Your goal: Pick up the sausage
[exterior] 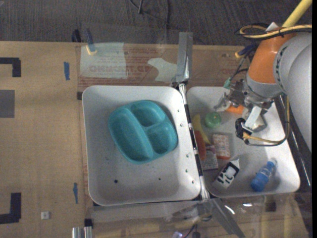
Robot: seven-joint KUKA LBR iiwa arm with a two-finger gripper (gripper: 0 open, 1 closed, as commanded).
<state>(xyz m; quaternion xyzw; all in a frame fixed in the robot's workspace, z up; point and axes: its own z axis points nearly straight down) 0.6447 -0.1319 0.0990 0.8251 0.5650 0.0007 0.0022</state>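
Observation:
The sausage [200, 144] is a thin reddish-brown stick lying along the left wall of the right bin [287, 182], just below a yellow piece [197, 122]. My gripper [238, 108] hangs over the back part of the right bin, up and to the right of the sausage and well apart from it. A small orange object [236, 109] shows right at the gripper, and I cannot make out whether it is held. The orange-banded wrist [265, 63] hides part of the bin's back right corner.
The right bin also holds a green round item [213, 119], a flat red-and-white packet [221, 146], a black-and-white carton [228, 173] and a blue bottle [262, 175]. A teal divided plate [142, 131] lies in the left bin [99, 182]. A metal divider [190, 133] separates the bins.

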